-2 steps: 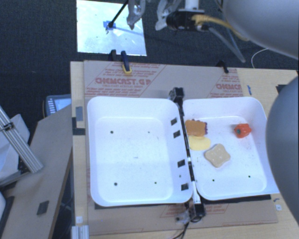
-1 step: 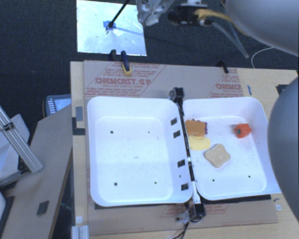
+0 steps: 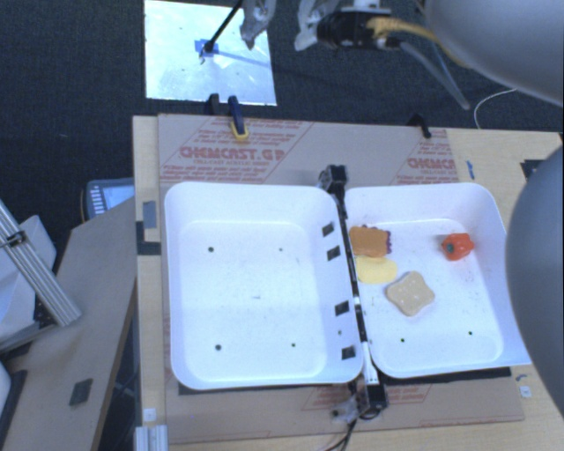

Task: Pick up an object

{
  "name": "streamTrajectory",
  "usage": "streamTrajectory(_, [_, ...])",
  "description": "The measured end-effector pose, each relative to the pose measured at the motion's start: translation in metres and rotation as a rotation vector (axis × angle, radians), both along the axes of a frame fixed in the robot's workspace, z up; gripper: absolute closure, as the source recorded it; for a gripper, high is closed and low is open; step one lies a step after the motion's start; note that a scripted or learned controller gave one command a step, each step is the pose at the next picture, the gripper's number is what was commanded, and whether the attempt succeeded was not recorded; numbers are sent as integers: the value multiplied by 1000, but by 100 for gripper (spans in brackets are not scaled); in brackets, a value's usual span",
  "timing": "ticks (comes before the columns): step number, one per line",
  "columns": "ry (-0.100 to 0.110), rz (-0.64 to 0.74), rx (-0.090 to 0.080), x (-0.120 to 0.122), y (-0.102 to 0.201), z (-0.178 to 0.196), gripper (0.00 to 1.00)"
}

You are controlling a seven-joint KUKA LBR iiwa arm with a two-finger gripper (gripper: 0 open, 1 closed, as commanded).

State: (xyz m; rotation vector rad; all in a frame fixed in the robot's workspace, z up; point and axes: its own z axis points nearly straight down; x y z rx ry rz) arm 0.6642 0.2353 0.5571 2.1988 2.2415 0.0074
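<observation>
The right bin holds several toy food pieces. An orange-brown piece with a purple edge lies by the bin's left wall. A flat yellow piece sits just below it, and a tan toast slice lies next to that. An orange-red piece rests apart at the right. My gripper hangs high at the top of the view, far behind the bins. Its two pale fingers stand apart, open, with nothing between them.
The left bin adjoins the right one along a black-clipped seam. A shiny metal sheet lies beyond the bench, and a yellow clamp grips the back edge. The grey arm body looms over the right side.
</observation>
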Motion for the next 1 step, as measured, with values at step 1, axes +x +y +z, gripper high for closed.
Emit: streamTrajectory(1, [-3, 5, 1, 0, 0, 12, 100])
